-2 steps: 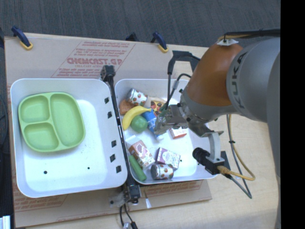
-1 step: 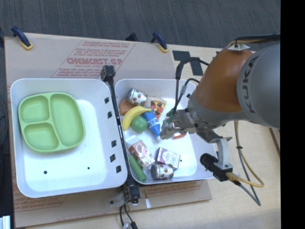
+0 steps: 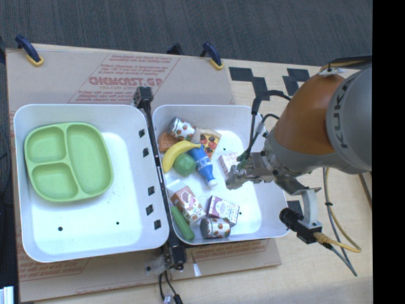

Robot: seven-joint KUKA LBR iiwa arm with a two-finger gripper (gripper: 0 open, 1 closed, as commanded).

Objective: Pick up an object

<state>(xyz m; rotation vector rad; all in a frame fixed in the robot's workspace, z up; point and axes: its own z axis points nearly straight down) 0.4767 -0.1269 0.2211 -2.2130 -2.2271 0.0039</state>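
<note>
- camera view: tool [image 3: 235, 176] low in right bin [image 3: 253, 116], at its right side; finger state not discernible.
- just beside a small white-and-pink carton [image 3: 227, 163]; contact unclear.
- left of that: blue bottle [image 3: 204, 163], banana [image 3: 176, 152], green ball [image 3: 185, 164].
- near front wall: purple carton [image 3: 223, 209], can [image 3: 215, 228], red-brown carton [image 3: 187, 203].
- left bin [image 3: 95, 233]: green divided plate [image 3: 68, 161].

This is looking like a robotics lab: a grey-and-orange industrial arm [image 3: 323, 128] is trailing loose cables over a bench [image 3: 266, 277], printed cardboard [image 3: 126, 78] is being held at the bench's far edge by spring clamps [image 3: 28, 49], and grey carpet [image 3: 190, 11] is lying beyond.
</note>
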